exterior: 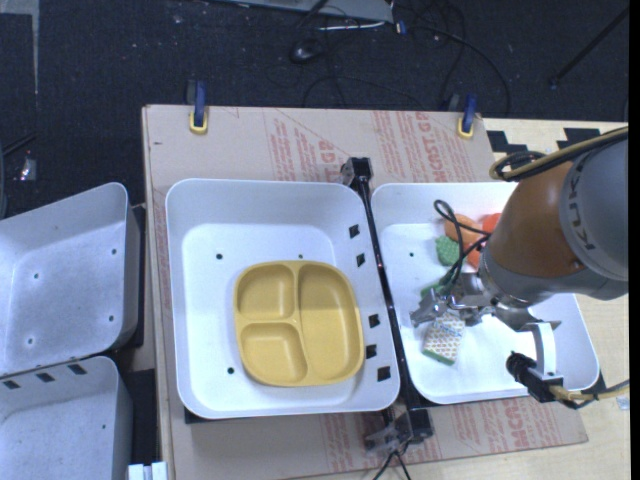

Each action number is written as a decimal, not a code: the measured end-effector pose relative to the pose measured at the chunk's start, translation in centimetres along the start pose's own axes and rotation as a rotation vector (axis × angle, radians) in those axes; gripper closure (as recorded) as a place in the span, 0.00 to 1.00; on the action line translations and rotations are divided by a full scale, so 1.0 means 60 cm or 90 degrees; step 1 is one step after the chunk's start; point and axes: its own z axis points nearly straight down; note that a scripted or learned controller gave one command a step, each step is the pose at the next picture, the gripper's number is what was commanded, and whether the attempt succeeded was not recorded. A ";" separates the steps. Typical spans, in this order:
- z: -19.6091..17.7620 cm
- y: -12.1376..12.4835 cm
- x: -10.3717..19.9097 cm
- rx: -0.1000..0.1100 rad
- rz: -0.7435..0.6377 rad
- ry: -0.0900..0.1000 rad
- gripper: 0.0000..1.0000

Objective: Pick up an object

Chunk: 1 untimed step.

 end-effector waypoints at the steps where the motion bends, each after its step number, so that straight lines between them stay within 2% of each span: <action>1: -0.021 0.002 0.000 -0.003 0.001 -0.001 1.00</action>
